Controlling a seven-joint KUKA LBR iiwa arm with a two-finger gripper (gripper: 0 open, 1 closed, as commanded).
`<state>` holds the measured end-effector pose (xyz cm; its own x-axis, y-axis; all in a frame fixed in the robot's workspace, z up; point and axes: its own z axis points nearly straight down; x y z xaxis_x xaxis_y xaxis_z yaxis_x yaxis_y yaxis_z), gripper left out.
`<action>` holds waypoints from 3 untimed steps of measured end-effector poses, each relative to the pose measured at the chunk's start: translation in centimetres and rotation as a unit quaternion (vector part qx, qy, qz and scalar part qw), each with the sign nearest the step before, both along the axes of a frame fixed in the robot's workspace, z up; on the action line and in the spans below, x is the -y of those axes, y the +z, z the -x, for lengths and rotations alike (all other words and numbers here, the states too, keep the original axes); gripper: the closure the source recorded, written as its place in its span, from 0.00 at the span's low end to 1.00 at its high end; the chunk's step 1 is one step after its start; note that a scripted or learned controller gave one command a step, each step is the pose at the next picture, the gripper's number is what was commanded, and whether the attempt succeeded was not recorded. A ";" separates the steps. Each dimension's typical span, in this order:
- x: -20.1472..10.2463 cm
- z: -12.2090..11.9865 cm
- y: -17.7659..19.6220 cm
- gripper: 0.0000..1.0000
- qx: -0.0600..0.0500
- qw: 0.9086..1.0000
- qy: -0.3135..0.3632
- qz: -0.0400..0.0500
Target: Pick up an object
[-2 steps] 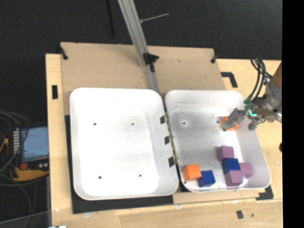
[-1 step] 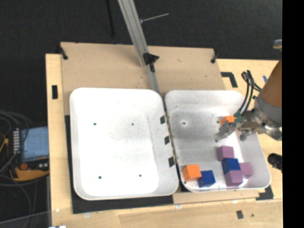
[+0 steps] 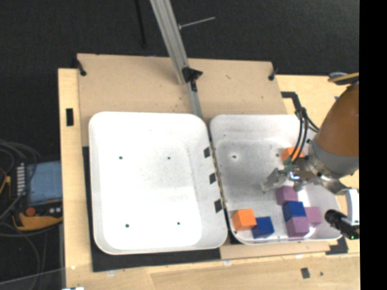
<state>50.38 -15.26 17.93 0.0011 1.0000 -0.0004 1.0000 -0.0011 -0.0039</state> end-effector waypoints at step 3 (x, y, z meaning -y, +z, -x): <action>1.2 0.1 2.5 1.00 0.004 1.000 0.002 0.001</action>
<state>50.24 -16.50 20.44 -0.0021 1.0000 -0.0026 1.0000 0.0021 0.0042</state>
